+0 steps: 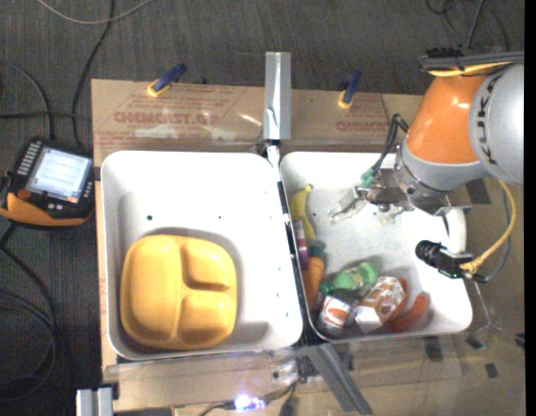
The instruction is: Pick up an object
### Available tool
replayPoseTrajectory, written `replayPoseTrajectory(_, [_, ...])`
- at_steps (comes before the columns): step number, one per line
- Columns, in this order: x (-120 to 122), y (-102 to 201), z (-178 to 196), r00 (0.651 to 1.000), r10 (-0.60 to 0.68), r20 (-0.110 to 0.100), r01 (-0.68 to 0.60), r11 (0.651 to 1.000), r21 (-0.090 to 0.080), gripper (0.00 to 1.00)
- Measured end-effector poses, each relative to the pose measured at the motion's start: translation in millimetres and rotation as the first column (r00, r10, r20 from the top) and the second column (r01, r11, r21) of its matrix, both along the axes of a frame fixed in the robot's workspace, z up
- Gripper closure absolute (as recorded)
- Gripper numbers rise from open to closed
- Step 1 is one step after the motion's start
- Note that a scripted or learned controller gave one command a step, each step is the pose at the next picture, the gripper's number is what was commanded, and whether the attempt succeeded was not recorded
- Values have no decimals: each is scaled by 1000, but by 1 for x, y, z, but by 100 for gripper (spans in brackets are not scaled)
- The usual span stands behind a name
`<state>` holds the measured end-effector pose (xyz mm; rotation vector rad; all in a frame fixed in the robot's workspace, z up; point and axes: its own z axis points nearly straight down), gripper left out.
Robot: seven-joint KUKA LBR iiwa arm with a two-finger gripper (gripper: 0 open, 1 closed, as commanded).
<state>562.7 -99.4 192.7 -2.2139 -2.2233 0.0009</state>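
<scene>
Orange band on the arm carries the letters KUKA. We see the gripper spread apart, grasping nothing, over the right bin. Below it lie a banana, a carrot and small packages with unreadable labels.

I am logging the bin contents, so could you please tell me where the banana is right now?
The banana lies in the right bin, along its left wall near the far end, just beyond the carrot.
</scene>
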Motion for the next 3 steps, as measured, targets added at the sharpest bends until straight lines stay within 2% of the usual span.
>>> replayPoseTrajectory(1, [-67, -13, -103, 999, 38, 14, -38, 999, -6, 0])
replayPoseTrajectory(2, [-65, -11, -93, 999, 39, 17, -39, 999, -4, 100])
replayPoseTrajectory(3, [12, 74, -10, 999, 42, 0, -42, 999, -3, 100])
